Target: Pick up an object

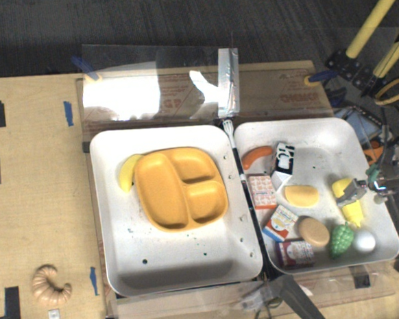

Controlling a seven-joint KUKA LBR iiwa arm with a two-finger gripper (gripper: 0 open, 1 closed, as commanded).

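The right bin [321, 133] holds several small items: an orange sausage [255, 156], a black-and-white box [284, 158], a red-and-white carton [262, 190], a pale yellow oval piece [302, 195], a brown round piece [314, 232], a dark can [295, 252], a green bumpy fruit [341, 239], a white ball [365, 242] and a yellow piece [350, 202]. My gripper [358, 188] reaches in over the bin's right rim and sits right at the top of the yellow piece. Nothing is visibly lifted.
The left bin [124, 251] carries an orange divided tray [181, 188] with a banana [126, 171] tucked at its left side. A tan croissant [51, 285] lies on the bench at lower left. Cables and yellow tubing [374, 18] crowd the upper right.
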